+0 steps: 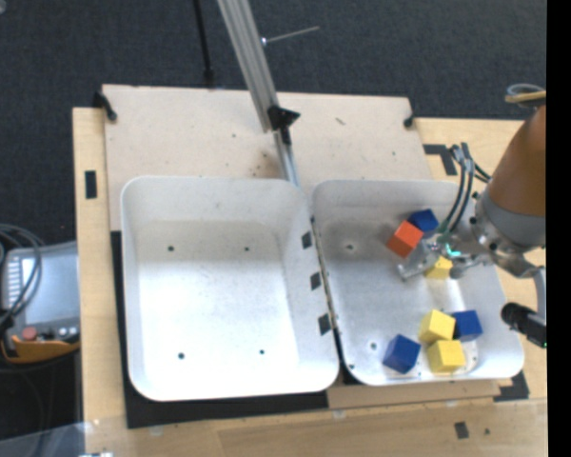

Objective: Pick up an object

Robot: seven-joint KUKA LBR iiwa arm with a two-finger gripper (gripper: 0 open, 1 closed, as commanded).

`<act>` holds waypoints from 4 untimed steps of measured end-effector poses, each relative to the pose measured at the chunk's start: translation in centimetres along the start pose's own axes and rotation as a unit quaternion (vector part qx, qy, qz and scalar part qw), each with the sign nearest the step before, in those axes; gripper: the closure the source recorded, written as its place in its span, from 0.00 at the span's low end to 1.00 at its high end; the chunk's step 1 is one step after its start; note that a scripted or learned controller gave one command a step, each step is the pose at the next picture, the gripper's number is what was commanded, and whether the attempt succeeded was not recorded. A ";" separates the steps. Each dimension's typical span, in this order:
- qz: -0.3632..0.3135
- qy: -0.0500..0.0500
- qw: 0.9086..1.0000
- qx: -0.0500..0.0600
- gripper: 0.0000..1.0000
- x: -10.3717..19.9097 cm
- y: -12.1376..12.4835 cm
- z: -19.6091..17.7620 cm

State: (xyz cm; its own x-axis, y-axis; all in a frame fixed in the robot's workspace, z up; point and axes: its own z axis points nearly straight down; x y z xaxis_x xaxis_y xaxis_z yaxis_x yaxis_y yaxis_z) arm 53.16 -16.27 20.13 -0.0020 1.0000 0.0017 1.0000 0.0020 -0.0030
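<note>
Objects to pick: loose blocks lie in the right bin (362, 350); the task names no particular one, so the block nearest the gripper is the likely target.
Bench: a tan board (257, 131) carries two shallow white bins side by side; a slanted metal post (252, 55) rises from its far edge.
Left bin: (219, 284) a white tray with dark specks on its floor.
Arm: (523, 179) grey and orange, it reaches in from the right, over the far right part of the right bin.
Gripper: (430, 263) it sits low at the bin floor, pointing left; a small yellow block (442, 268) lies against its tip.
Fingers: too small and blurred to read, so whether they are apart or together cannot be told, nor whether they clamp anything.
Key relation: an orange block (405, 239) sits just left and far of the tip, with a blue block (423, 221) touching its far right side; both seem within a short reach.
Near cluster: two yellow blocks (438, 326) (446, 355) and two blue blocks (467, 324) (401, 352) lie well apart from the gripper, toward the bin's near edge.
Block shape: roughly cubes, so no long axis to line up with.
</note>
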 end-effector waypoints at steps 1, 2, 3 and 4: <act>0.001 -0.001 1.000 -0.002 0.00 0.0 0.1 -0.2; 0.002 -0.001 1.000 0.001 0.00 -1.1 -0.2 4.7; 0.002 -0.001 1.000 0.001 0.00 -1.2 -0.2 9.9; 0.005 -0.001 1.000 -0.004 1.00 -1.3 0.0 8.5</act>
State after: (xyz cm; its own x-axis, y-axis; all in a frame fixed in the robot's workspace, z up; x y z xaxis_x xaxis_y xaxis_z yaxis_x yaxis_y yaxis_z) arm 53.15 -17.54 11.61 0.0084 1.0000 -0.0006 0.9999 -0.0084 0.0057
